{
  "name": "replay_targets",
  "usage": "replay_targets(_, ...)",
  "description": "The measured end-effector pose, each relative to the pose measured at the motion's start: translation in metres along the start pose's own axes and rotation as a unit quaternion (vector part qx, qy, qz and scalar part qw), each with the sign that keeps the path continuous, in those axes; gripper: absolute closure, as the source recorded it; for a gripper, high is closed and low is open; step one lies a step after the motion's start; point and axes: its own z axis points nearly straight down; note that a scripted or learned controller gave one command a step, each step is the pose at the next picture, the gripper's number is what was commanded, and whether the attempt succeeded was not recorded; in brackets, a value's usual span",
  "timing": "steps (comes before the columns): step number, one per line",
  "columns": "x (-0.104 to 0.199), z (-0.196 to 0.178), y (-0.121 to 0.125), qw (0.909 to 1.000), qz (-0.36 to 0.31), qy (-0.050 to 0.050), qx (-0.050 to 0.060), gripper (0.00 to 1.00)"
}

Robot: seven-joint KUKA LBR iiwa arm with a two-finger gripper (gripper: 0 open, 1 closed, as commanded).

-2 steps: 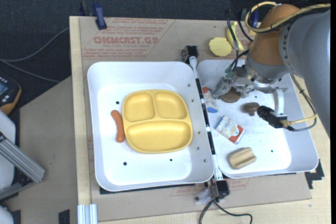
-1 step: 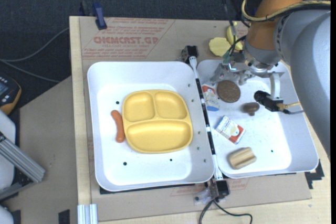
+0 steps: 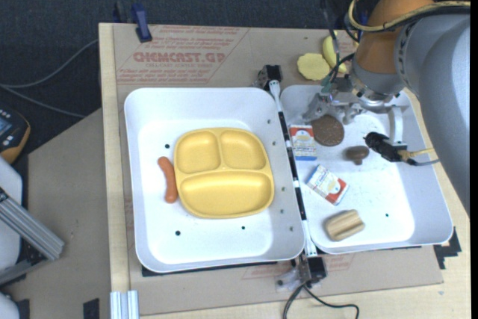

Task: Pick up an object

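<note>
Objects lay in the right bin [image 3: 418, 228]: a brown disc [image 3: 328, 131] at its far left, just beside a small carton [image 3: 302, 142], with a white packet [image 3: 327, 185] and a bread roll [image 3: 343, 224] nearer. The claw [image 3: 337, 105] hung above the disc; whether it was apart or together, cannot tell. A yellow tray [image 3: 222, 172] and sausage [image 3: 168, 178] occupied the left bin [image 3: 142, 123].

You have a divided plate [image 3: 222, 172] in the left bin [image 3: 142, 116], a hot dog [image 3: 169, 179] just left of it.

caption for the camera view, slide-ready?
End effector over right bin near brown disc; yellow divided plate in left bin.
</note>
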Motion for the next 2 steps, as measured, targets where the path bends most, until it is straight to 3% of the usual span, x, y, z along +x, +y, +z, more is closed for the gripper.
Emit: replay_targets(2, 0.0061, 0.0001, 0.0041, 1.0, 0.0, -0.001, -0.001, 0.0)
